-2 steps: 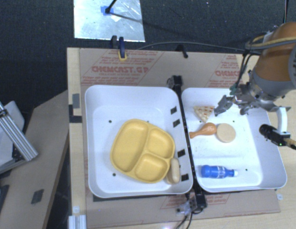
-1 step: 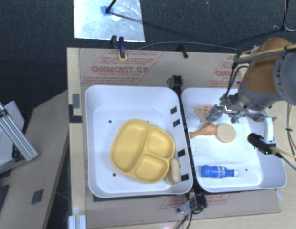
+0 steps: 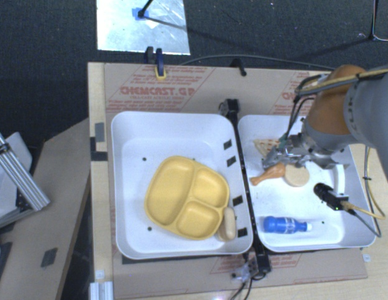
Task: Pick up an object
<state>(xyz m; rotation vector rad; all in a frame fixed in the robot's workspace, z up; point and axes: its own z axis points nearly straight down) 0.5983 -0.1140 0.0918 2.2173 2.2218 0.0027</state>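
Over the right bin (image 3: 269, 239) the tool (image 3: 283, 157) hangs low; I cannot tell its state. Just near-left lies the orange spoon (image 3: 267, 175), long axis running left-near to right-far, touching a tan disc (image 3: 298, 177); the blue bottle (image 3: 285, 225) lies nearer.

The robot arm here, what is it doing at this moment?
The grey arm reaches in from the right, and its gripper is low in the right bin, beside a tan wooden piece and a round disc. A blue bottle lies nearer the front. The left bin holds a yellow divided tray.
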